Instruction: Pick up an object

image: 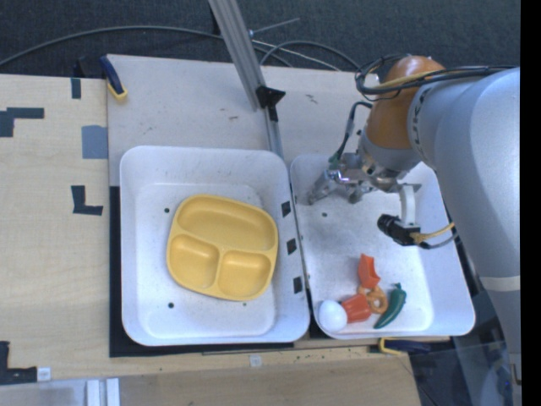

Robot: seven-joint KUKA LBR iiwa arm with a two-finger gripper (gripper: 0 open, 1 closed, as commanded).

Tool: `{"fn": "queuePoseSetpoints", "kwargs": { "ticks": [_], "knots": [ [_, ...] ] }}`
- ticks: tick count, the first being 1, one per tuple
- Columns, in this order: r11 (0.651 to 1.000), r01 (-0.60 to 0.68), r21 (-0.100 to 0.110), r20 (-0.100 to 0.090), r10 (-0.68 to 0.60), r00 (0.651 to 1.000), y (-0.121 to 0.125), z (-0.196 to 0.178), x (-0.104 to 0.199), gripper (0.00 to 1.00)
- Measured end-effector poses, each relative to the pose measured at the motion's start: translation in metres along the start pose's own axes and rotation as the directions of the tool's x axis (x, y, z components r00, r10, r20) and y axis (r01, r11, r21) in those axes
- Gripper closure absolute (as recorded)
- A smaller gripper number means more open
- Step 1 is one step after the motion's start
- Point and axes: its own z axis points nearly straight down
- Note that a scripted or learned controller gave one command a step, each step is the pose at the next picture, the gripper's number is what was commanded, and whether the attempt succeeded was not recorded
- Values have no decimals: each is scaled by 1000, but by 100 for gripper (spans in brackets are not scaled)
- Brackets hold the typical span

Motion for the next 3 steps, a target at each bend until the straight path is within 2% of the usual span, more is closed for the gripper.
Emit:
{"fn": "queuePoseSetpoints", "kwargs": {
  "ticks": [1,3],
  "knots": [
    [1000,2,-1,-1,-2,1000,0,-11,1,100],
    [1000,1,-8,-2,-1,1000,14,-108,15,100]
  ]
}}
